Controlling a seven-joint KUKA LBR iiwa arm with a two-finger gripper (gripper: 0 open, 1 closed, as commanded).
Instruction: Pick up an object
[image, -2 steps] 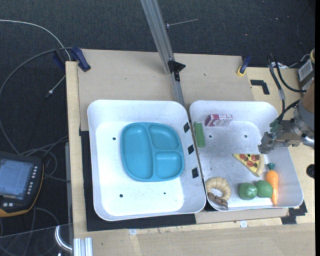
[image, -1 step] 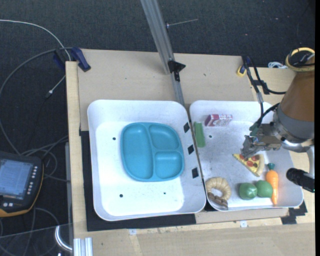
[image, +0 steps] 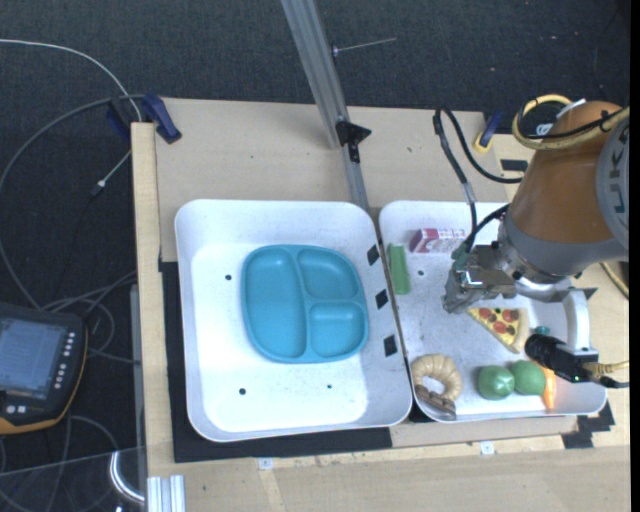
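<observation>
Left bin (image: 200, 250), centre-left of frame: a blue divided plate (image: 303, 302) lies flat. Right bin (image: 395, 215), left to right: green block (image: 399, 269) along the wall, bagel (image: 437, 378), pink box (image: 437, 239), pizza slice (image: 499, 322), green pepper (image: 507, 381). My gripper (image: 463, 292) hovers just upper left of the pizza slice, likely lining up on it; whether it is released or clenched, I cannot tell.

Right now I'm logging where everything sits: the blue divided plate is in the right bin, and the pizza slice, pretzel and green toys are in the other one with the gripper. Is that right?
Not quite. The camera view shows the blue divided plate in the left bin, not the right. The rest holds: the pizza slice, pretzel and green toys lie in the right bin, where the gripper is.
</observation>
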